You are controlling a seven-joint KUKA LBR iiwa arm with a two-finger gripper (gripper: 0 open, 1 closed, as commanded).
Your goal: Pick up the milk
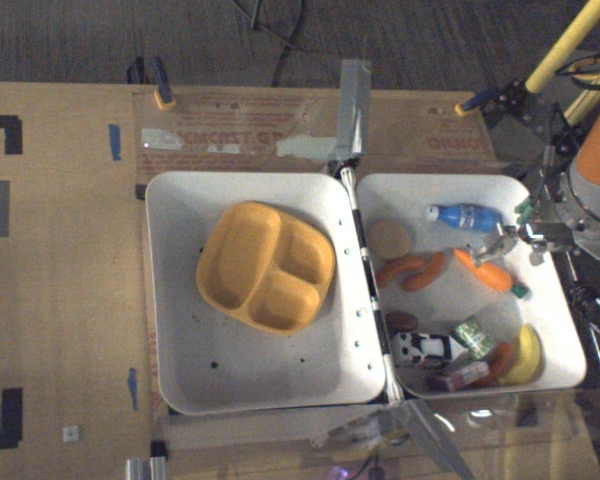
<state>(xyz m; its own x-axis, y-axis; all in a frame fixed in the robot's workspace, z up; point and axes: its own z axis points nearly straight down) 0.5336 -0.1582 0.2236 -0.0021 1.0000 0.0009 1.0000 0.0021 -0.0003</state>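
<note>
Milk carton [423, 348] lying flat, lower left of right bin [570, 340] | light, stiff, crushable; grip across narrow sides | end effector [510, 240] above carrot [485, 271], opening: cannot tell

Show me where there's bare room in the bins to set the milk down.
Left bin: bare floor all around the yellow tray, widest along the near edge. Right bin: only a small patch between carrot and banana; milk sits in the crowded near edge.
</note>
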